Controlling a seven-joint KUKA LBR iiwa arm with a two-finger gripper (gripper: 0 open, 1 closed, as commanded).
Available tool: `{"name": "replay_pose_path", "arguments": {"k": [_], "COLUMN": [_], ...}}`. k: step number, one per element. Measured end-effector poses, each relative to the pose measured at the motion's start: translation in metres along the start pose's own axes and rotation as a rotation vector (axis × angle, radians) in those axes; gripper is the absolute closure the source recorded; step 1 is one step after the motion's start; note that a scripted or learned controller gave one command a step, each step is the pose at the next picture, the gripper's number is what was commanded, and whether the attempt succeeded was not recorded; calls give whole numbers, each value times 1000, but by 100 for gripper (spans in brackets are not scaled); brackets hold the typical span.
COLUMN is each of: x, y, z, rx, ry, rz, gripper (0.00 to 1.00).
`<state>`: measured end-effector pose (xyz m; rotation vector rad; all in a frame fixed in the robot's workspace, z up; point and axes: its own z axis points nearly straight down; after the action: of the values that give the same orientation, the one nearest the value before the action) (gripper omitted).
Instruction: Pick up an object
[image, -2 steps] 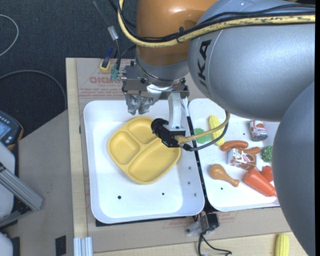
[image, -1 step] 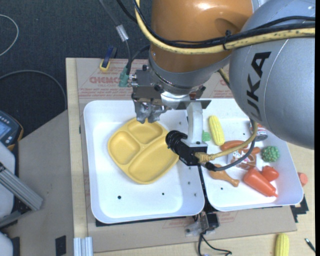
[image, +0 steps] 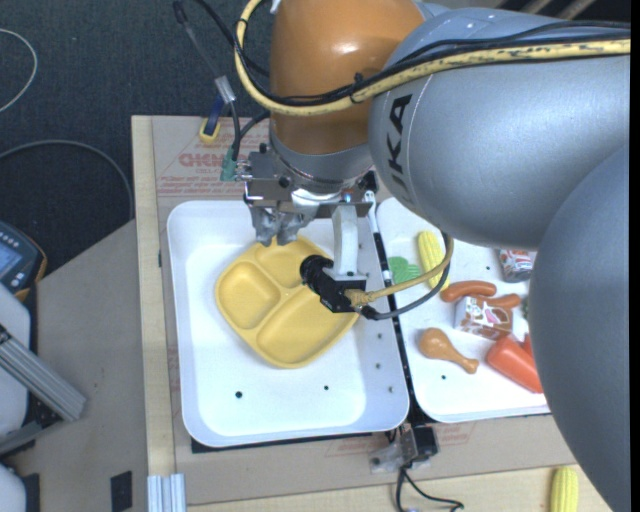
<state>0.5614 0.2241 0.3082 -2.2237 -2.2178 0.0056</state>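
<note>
A yellow plate with three compartments lies tilted in the left white bin. My gripper is down at the plate's far rim, right over its upper edge. Whether it touches or grasps the rim is hidden by the wrist. The arm reaches in from the right and covers the upper part of both bins.
The right bin holds a corn cob, a green piece, a sausage, a chicken drumstick, a carrot and a small packet. Another corn cob lies outside at the bottom right.
</note>
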Motion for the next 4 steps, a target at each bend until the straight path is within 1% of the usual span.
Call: {"name": "replay_pose_path", "arguments": {"k": [1, 2, 3, 4], "x": [1, -45, 3, 0], "y": [-2, -16, -41, 44], "z": [-15, 100, 12, 25], "rx": [-5, 8, -9, -9], "ry": [2, -2, 5, 2], "rz": [-2, 3, -7, -1], "gripper": [100, 100, 100, 100]}}
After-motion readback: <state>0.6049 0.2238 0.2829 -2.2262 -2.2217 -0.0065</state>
